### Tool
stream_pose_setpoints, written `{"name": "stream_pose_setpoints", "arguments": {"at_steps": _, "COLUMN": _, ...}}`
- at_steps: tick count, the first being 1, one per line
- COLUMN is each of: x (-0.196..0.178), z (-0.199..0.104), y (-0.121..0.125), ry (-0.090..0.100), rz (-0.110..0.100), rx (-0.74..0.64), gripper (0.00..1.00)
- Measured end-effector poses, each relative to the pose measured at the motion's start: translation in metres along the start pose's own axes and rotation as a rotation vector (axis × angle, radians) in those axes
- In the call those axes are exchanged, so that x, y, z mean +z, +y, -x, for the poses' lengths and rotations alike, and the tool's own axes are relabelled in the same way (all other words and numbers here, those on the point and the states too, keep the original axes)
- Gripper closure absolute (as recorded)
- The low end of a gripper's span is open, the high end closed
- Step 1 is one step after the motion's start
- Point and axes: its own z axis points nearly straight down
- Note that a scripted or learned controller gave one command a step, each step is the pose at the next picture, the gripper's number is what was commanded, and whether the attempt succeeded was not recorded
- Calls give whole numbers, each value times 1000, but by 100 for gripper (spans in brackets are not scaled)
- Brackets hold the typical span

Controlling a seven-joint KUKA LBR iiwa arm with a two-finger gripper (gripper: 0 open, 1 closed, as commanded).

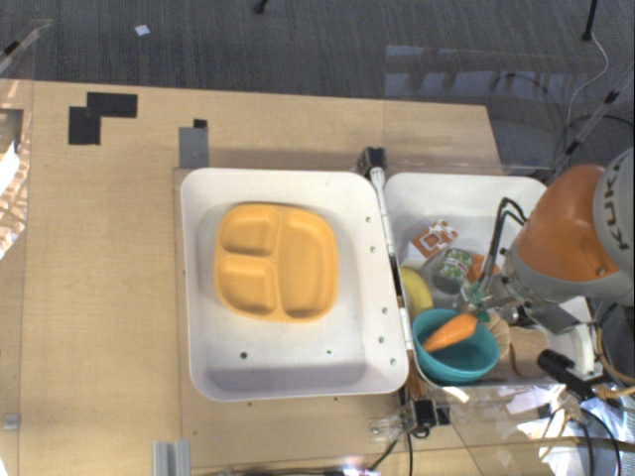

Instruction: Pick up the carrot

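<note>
The carrot (448, 330) lies in a teal bowl (458, 361) in the right bin (437, 191); a divided yellow plate (277, 261) sits in the left bin (298, 380). Claw state: cannot tell.

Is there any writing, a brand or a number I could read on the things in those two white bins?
None can be read.
Small orange and white packet in the right bin: a printed pattern, too blurred to read.
Green and white can beside it: its label is too small to read.
Yellow divided plate, teal bowl and carrot: no visible text.
</note>
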Motion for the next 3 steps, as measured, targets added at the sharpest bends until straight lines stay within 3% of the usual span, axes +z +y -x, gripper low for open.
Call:
{"name": "stream_pose_setpoints", "arguments": {"at_steps": 1, "x": -12, "z": 1, "y": 5, "ry": -6, "rz": 12, "rx": -4, "gripper": 100}}
{"name": "stream_pose_setpoints", "arguments": {"at_steps": 2, "x": 12, "z": -19, "y": -1, "ry": 0, "rz": -12, "rx": 20, "gripper": 100}}
{"name": "stream_pose_setpoints", "arguments": {"at_steps": 3, "x": 12, "z": -24, "y": 2, "ry": 3, "rz": -19, "rx": 634, "gripper": 100}}
